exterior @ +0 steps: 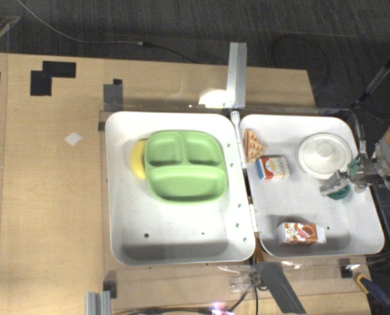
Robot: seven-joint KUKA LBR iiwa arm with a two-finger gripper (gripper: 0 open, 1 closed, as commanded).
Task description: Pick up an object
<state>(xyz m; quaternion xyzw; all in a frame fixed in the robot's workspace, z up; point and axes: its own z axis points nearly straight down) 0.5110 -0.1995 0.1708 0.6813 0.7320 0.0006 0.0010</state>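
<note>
Right bin [369, 238] floor open centrally, end effector [343, 184] at right edge (beside bowl [324, 153])

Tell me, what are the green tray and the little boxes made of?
The green tray looks like plastic: one even colour, smooth, with rounded moulded compartments. The two small boxes, one by the waffle and one near the front, look like printed cardboard cartons, with flat faces and pictures on them. That is a guess from looks alone.
</note>
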